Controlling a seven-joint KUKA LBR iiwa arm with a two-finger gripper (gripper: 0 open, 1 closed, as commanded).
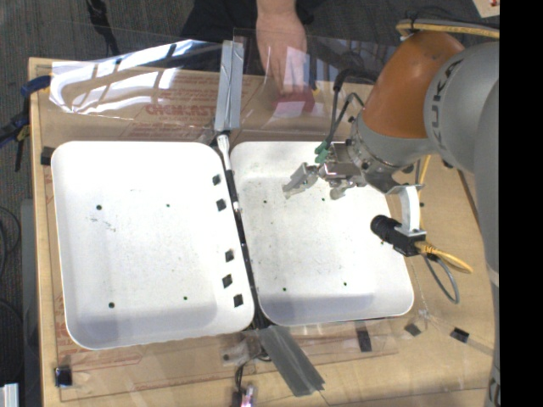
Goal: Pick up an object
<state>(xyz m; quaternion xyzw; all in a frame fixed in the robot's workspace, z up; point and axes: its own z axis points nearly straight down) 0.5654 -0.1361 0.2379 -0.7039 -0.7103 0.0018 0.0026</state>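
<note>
Nearest me is the right bin (373,299). The jaws hang over its far half, spread apart with nothing between them. Just past the bin's far wall is a blurred pinkish block (293,102), beneath a person's hand (280,41), and it's my only candidate for picking. I'd guess it's light and perhaps slightly soft, best pinched across its narrower sides.

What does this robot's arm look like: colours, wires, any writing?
The arm is thick, rounded and grey, with a glossy orange band above the wrist and dark lettering on the grey shell. Thin black cables loop down to the gripper, a small silvery metal piece with two fingers and a green spot.
</note>
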